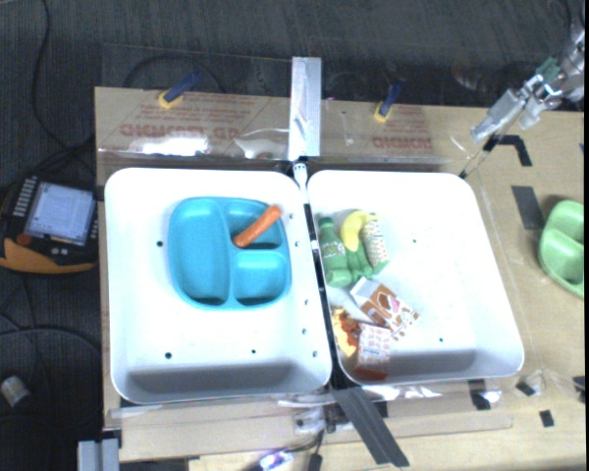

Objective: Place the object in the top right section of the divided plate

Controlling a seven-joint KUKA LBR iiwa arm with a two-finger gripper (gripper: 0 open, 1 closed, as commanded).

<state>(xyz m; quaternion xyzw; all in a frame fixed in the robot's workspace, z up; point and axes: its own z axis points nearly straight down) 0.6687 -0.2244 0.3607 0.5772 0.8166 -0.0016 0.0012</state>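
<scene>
Nearest the camera: front rim of the two white bins on the surface point(530, 292). Right bin point(452, 292) holds a clutter along its left wall: snack packets point(378, 317) toward the front, then a green item point(334, 253), and a banana point(353, 229) further back. Rest of that bin floor is bare.

Left bin point(137, 292) carries the blue plate point(228, 251), three sections. The carrot point(257, 227) lies in the plate's top right section, long axis diagonal, tip up toward the divider between the bins, lower end resting near the plate's inner ridge. So the task's thing looks already placed where it should be.

Beyond the right bin, a green object point(564, 243) sits on the surface at the right edge.

Farthest back, top right corner: end effector point(491, 130), well apart from both plate and carrot, over the surface outside the right bin's back corner. Nothing between its fingers as far as visible; cannot tell if released or clenched, too small and blurred.

Key relation: carrot lies far left and nearer to the camera than the end effector, the whole right bin between them. Judged: placing looks done, arm clear.
</scene>
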